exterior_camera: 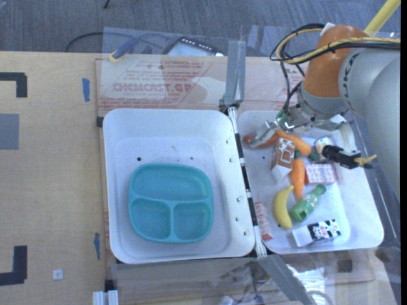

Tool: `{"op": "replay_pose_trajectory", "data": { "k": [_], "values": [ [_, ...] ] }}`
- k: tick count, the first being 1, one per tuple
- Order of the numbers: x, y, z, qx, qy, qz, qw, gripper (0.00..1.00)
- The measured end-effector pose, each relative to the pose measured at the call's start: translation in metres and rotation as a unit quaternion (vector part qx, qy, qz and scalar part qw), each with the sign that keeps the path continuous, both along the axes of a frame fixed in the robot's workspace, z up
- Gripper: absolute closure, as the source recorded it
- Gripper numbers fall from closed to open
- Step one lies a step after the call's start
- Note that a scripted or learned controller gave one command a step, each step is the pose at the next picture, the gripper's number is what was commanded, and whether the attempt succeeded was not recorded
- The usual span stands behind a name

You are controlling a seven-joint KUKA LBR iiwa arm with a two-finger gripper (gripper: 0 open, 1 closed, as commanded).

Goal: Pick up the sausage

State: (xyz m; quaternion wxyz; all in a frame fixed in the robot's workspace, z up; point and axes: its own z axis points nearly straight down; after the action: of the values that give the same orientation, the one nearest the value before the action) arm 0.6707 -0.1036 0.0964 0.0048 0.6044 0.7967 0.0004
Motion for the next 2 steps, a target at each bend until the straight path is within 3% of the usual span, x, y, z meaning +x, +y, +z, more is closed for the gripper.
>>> {"op": "replay_pose_trajectory", "data": {
  "k": [1,2],
  "values": [
    [-0.001,-0.001,0.004,-0.0026,0.001,0.0,1.0,1.0],
    [-0.004,0.05,0.143,0.0021,0.005,-0.03,0.9995,1.0]
  ]
}}
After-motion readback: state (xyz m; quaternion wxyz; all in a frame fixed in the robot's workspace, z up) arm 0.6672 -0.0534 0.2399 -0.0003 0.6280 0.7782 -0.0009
